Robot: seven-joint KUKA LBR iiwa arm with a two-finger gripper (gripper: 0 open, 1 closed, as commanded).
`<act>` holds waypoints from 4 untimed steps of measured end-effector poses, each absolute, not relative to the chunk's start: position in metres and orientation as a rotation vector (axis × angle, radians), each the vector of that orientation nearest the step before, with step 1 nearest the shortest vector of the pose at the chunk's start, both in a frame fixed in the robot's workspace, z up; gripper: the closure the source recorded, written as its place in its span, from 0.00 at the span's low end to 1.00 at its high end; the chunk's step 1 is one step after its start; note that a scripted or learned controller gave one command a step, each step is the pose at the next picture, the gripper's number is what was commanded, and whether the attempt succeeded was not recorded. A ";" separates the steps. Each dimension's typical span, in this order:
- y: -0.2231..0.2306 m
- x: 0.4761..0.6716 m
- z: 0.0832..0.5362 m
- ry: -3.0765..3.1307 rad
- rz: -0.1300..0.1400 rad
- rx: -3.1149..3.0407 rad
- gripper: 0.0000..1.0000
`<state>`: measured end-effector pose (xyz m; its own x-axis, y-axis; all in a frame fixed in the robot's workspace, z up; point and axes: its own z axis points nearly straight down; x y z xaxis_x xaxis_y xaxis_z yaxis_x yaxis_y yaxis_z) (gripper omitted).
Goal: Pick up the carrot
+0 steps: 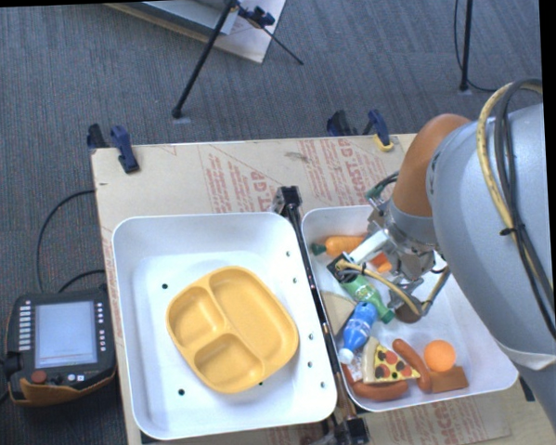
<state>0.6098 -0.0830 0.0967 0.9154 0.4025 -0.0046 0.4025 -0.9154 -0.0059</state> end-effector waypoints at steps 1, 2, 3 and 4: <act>-0.084 0.609 0.106 -0.647 0.013 -3.066 1.00; -0.084 0.609 0.106 -0.648 0.013 -3.066 0.00; -0.082 0.561 0.087 -0.308 0.007 -3.123 0.00; -0.046 0.636 0.188 -0.342 -0.001 -3.121 0.00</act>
<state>0.6360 -0.0456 0.1884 0.9762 0.2167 0.0011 0.2167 -0.9762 -0.0020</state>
